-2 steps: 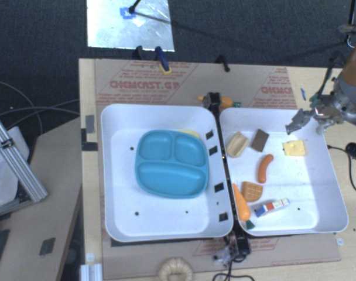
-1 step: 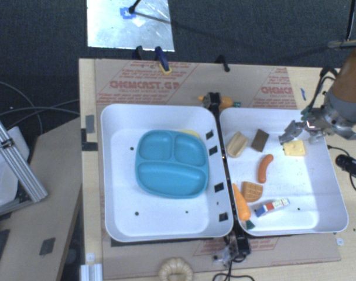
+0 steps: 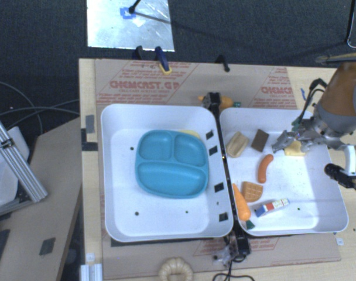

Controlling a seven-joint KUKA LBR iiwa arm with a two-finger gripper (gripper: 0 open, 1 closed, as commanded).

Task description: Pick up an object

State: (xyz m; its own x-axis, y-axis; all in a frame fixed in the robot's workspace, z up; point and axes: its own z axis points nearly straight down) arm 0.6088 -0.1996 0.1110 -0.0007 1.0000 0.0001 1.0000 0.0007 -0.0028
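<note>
A blue tray (image 3: 171, 163) fills the left bin (image 3: 116, 157) while, in the right bin (image 3: 324, 215), a sausage (image 3: 264, 168) lies on open floor near the gripper (image 3: 283, 142), fingers apart, above a cheese wedge (image 3: 294, 150) by the far wall.

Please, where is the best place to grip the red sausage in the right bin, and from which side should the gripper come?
Grip the sausage across its narrow middle, coming down from above. It lies flat and apart from the brown block and the waffle, so fingers should probably fit on both long sides. The gripper hangs nearby, up and to the right of it.
</note>
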